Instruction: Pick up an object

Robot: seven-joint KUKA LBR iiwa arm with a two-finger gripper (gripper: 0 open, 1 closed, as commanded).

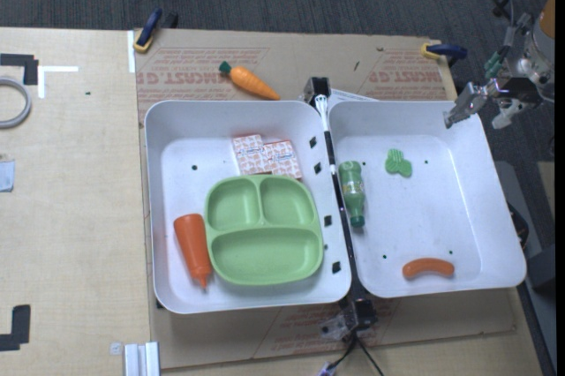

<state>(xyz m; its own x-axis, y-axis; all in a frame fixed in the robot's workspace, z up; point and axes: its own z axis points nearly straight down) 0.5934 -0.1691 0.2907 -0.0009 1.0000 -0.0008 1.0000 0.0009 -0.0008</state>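
Camera view, left to right: the left bin [163, 189] holds one orange bottle [192, 249], one green divided plate [264, 229] and one patterned packet [263, 154]; one toy carrot [251, 81] lies on the cardboard behind it; the right bin [494, 215] holds one green bottle [352, 193], one small green toy [398, 162] and one orange sausage [428, 268]; the gripper [481, 107] hovers over that bin's far right corner, fingers spread, gripping nothing.
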